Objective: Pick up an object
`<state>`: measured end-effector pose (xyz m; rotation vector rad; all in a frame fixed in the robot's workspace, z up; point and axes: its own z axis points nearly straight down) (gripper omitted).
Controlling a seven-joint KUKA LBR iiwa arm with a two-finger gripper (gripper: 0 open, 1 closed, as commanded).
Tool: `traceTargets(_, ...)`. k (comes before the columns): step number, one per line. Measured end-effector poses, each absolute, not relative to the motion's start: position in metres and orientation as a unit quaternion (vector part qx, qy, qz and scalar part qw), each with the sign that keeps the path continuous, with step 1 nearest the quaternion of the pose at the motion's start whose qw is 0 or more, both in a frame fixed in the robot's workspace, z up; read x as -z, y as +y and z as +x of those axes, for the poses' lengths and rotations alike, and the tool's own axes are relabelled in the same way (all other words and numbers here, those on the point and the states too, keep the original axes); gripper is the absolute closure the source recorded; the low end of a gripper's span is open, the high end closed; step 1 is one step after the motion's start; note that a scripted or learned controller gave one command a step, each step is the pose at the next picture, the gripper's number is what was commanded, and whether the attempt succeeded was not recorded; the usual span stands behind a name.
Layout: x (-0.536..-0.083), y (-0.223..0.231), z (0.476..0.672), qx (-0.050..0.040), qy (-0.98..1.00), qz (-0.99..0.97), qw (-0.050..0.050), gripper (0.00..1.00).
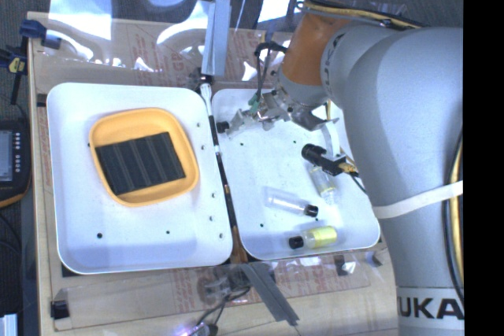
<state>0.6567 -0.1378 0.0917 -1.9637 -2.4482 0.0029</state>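
Observation:
My gripper (246, 117) is low over the far left corner of the right bin (264, 161), reaching in from the right under the grey arm and its orange band. In the same bin, nearer the front, lie a clear tube with a black cap (289, 204), a yellow bottle with a black cap (314, 237) and a small clear vial (325, 186). All three lie apart from the gripper. Nothing shows between the gripper's tips.
The left bin (71, 201) holds a yellow tray with a dark ribbed insert (142, 156). A raised divider (220, 177) runs between the two bins. The arm's large grey body covers the right side of the bench.

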Motion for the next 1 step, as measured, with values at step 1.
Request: traceTargets(1, -0.0915, -0.1641, 0.5398, -0.0005, -0.815, -0.579, 0.002, 0.00)
